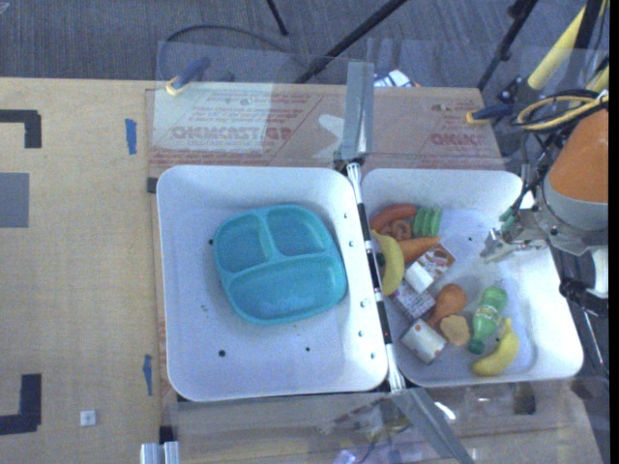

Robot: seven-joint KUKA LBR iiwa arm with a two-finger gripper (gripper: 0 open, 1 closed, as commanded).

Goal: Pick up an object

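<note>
The arm's jaws [505, 243] hang over the right bin [551, 351], near its right wall, slightly parted with nothing between them. Below them in that bin lie a green bottle [488, 317] and a yellow banana [498, 354] toward the near right corner. The left bin [184, 356] holds a blue divided plate [279, 262] near its middle.

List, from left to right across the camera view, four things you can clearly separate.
Blue divided plate → long banana → green bottle → hand.
</note>
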